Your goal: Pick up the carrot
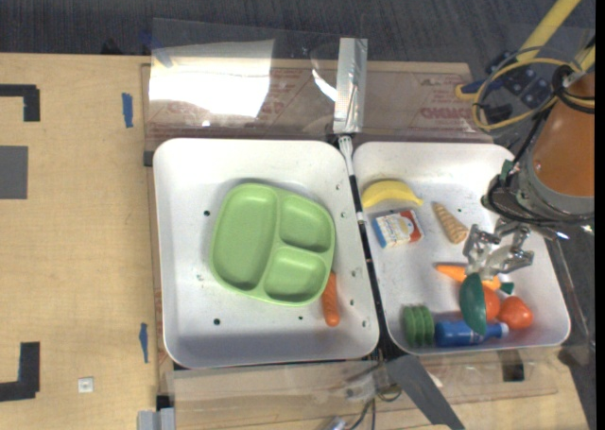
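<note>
- Camera view: the gripper [496,253] hangs over the right bin [553,343], above the clutter at its near right side. I judge it is there because the nearest orange, tapered piece lies just below it.
- I take that piece to be the carrot [453,272]. It lies flat on the bin floor with its pointed end towards the divider between the bins, and its thicker end runs under the gripper's metalwork.
- You cannot tell from this slant whether the gripper is apart, together or clamped. The metal parts overlap the carrot's thick end, and nothing shows it lifted, so treat it as not held.
- The carrot is hemmed in. A teal-green piece [474,303] touches or overlaps its thick end, a red-orange piece [516,311] sits just beside that, and a blue piece [460,332] and a green cylinder [417,322] lie nearer the front wall. A descent here risks catching a neighbour.
- The carrot looks smooth, bright orange, slim and cone-like. It is probably a toy that could roll or slip out of a pinch.
- Beware of a look-alike. A second orange stick [330,302] lies in the left bin [180,173], touching the lower right rim of the green divided plate [248,234]. It is blunter and redder, and I cannot rule out that it is the carrot instead.
</note>
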Action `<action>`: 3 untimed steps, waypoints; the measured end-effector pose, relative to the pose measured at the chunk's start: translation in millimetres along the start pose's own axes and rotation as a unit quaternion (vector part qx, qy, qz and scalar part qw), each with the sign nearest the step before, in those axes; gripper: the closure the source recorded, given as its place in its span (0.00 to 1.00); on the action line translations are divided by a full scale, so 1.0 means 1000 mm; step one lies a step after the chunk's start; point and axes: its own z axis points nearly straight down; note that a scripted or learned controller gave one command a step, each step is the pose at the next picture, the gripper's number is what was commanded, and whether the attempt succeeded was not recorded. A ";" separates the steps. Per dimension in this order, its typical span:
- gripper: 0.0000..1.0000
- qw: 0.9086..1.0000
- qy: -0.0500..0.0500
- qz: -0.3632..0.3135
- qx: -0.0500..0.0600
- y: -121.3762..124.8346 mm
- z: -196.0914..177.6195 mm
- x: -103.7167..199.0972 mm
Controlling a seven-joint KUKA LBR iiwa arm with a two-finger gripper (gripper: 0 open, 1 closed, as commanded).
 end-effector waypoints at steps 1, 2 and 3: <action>0.00 1.000 -0.001 -0.004 -0.001 0.002 0.000 -0.004; 0.00 0.999 -0.003 -0.052 0.004 0.027 0.096 0.016; 0.00 0.997 -0.003 -0.075 0.004 -0.024 0.102 -0.033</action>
